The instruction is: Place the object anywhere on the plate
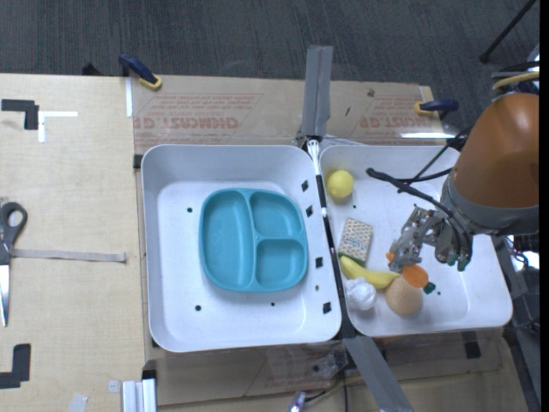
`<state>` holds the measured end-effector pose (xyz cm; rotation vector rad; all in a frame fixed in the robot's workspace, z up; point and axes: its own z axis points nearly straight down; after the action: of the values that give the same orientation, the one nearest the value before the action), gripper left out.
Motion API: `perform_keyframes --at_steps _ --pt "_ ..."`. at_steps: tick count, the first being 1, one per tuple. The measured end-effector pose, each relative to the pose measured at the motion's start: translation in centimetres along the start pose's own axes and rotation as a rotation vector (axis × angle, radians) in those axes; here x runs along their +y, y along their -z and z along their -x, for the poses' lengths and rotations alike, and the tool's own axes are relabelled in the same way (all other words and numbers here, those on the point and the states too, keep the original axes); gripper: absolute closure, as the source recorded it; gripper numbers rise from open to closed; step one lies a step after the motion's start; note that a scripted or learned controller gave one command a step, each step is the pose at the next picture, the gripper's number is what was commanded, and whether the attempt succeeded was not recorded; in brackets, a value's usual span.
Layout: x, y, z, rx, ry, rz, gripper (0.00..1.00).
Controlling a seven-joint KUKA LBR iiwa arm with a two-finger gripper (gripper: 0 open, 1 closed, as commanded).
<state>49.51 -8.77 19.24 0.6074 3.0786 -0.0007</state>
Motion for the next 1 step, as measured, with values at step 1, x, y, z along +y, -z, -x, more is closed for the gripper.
perform_keyframes --at_steps 1 --pt "7.10 3.12 -1.97 -0.001 0.108 0.001 1.00"
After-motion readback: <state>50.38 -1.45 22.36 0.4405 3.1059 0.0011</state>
